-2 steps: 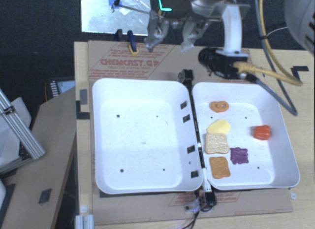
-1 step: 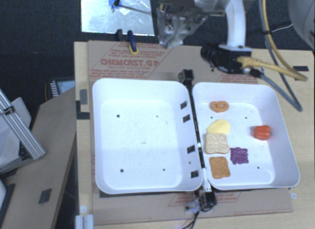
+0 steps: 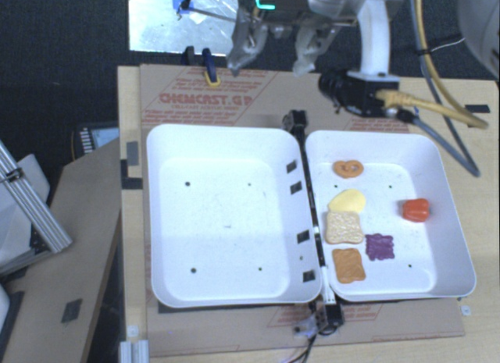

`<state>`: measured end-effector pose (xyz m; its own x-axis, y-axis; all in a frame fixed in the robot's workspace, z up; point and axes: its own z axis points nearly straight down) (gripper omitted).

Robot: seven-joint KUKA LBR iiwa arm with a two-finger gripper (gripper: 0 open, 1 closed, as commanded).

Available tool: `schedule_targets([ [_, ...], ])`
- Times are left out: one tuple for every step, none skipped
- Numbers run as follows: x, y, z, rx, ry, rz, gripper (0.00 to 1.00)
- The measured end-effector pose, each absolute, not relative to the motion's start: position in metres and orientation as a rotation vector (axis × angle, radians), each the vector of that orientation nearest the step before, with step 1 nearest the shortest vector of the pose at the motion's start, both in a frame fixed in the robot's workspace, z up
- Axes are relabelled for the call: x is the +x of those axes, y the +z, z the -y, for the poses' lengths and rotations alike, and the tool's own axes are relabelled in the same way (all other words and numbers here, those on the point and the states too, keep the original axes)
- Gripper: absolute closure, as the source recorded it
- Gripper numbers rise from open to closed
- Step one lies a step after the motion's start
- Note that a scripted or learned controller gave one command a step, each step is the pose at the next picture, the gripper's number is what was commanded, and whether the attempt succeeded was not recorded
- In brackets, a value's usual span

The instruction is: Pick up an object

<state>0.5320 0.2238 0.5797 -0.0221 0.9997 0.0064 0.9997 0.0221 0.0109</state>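
1. Now the pincer [image 3: 272, 51] is hanging high at the far end of the desk [image 3: 234, 96], with its two fingers spread apart and nothing between them.
2. The food toys are lying well below and to the right of it, in the right bin [image 3: 445, 197].
3. The orange waffle [image 3: 348, 265] is looking like a good pick.
4. Its long side is running from the near rim toward the far rim, tilted a bit.
5. The pincer should be coming straight down over it, fingers closing across its short side.
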Motion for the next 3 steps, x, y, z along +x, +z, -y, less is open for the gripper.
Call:
schedule_targets([
  [0.532, 0.591, -0.224, 2.191, 0.024, -2.246, 1.00],
  [0.592, 0.391, -0.234, 2.226, -0.024, -2.225, 1.00],
  [0.551, 0.489, -0.173, 2.221, 0.016, -2.214, 1.00],
])
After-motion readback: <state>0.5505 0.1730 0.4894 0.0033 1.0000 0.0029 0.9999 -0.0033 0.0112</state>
